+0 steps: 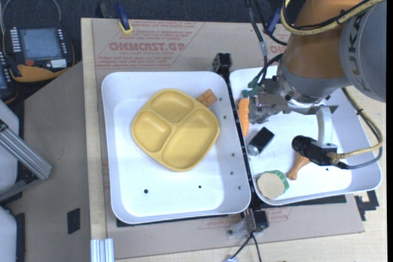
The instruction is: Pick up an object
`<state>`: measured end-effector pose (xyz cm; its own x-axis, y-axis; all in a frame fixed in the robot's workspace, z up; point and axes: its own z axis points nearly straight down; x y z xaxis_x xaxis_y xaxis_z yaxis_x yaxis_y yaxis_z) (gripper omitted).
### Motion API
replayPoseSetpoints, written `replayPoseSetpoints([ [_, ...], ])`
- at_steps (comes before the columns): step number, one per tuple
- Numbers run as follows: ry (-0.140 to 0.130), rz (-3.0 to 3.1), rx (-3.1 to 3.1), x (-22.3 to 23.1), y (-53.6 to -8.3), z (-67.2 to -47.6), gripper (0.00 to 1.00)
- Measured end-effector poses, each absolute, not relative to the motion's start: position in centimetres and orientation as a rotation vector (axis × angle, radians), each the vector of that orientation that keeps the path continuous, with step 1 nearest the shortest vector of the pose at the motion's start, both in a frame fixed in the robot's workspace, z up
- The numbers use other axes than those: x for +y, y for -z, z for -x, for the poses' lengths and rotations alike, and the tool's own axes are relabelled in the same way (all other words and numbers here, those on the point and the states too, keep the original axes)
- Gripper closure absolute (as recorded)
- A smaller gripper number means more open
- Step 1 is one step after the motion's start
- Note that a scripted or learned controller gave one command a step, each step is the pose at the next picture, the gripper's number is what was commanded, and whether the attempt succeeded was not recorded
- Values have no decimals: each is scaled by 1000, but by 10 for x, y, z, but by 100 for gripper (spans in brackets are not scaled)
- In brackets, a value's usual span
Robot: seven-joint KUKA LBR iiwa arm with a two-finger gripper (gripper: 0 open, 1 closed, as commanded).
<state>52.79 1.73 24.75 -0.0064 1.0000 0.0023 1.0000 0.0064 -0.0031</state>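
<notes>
I see the gripper [265, 104] low in the right bin [362, 178], just beside the carrot [244, 115]; I cannot tell its grip. Possibly touching it. A yellow divided plate [175, 129] fills the left bin [123, 193].

- Robotics lab bench, not a home.
- KUKA arm [331, 40] over two white bins [116, 150] on a cardboard-topped bench [153, 46].
- Teach pendant [38, 49] at left, loose cables [362, 156], aluminium extrusion [21, 147].
</notes>
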Motion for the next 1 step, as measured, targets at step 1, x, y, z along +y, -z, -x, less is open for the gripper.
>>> replayPoseSetpoints([
  [1,-4,2211,-2223,65,-226,-508,100],
])
